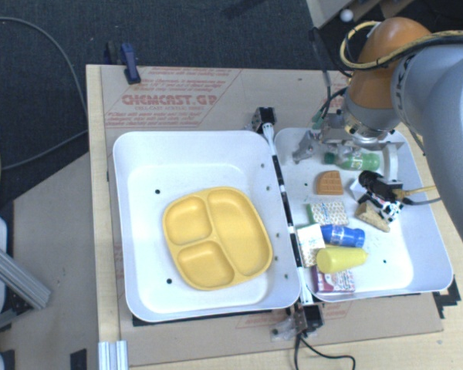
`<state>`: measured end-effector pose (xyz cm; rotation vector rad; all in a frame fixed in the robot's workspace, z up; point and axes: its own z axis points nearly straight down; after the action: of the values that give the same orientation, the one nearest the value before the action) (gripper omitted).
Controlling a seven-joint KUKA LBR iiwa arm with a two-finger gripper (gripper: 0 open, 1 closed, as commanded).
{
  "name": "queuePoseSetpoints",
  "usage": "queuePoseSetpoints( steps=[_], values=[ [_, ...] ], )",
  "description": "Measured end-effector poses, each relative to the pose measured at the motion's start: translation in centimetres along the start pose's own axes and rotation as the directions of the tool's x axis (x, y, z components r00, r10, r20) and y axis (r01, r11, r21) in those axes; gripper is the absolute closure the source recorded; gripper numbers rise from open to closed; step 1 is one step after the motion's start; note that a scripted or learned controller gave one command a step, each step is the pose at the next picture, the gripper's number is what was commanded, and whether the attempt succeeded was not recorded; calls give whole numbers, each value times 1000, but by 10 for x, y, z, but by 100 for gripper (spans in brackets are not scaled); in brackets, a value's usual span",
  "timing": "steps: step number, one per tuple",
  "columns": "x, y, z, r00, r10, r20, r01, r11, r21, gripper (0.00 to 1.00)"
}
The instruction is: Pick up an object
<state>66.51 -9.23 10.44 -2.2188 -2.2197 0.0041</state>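
Nothing looks lifted yet: the gripper (pixel 347 146) hangs low over the far end of the right bin (pixel 424 262), just beyond the brown biscuit-like object (pixel 329 182), whether the jaws are apart unclear.

You have a tan tabletop (pixel 177 99) with red print along its 12 o'clock edge. Two white bins sit side by side on it, touching along their inner rims. The left bin (pixel 139 160) takes the middle and 9 o'clock side of the board; the right bin (pixel 424 260) fills the 3 o'clock side. A blue clamp (pixel 129 62) grips the board's edge at 11 o'clock. A black clip (pixel 264 119) stands at 12 o'clock where the bins meet, and another clip (pixel 307 318) at 6 o'clock on the same seam.
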Motion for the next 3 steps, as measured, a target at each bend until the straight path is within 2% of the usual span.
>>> queuePoseSetpoints(
  steps=[1,2,3],
  values=[
    [-37,5,8,1000,-3,-2,3,1000,-12,0],
    [-19,-28,20,1000,0,0,0,1000,-2,0],
    [-19,-27,10,1000,2,0,-2,1000,-4,100]
  ],
)
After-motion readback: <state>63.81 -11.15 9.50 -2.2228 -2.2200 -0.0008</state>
